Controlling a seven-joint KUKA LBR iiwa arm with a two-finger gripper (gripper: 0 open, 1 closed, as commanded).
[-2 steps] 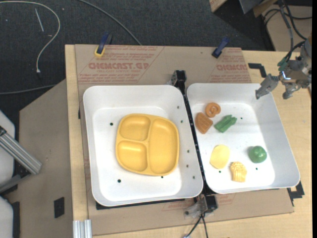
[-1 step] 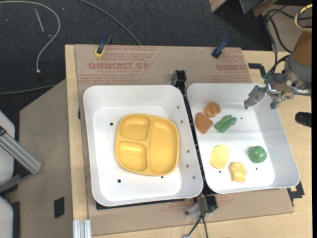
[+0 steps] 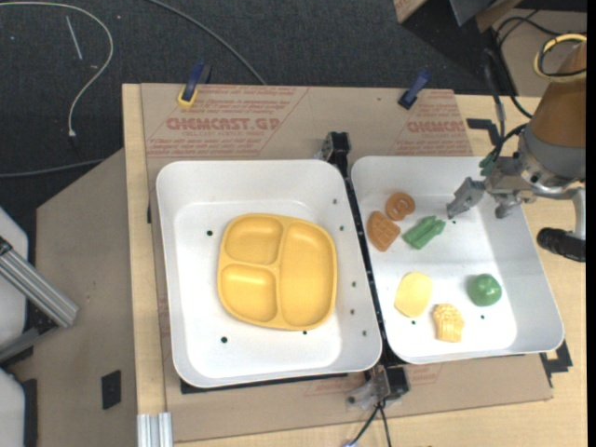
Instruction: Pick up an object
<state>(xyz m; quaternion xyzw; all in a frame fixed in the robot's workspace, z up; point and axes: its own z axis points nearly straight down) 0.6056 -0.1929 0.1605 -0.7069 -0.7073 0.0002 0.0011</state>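
Apparently mid-approach: the gripper [image 3: 481,196] hovers open and empty, the green block [image 3: 424,232] just below-left of it; next, descend and close.

green block [image 3: 423,232] | tilted, flat | right bin [image 3: 521,250], near brown pieces

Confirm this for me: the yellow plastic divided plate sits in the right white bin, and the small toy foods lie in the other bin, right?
Not quite. The camera view shows the yellow plastic divided plate in the left white bin, not the right one. The small toy foods, such as the round green piece and the pale yellow piece, lie in the other bin, the right white bin.
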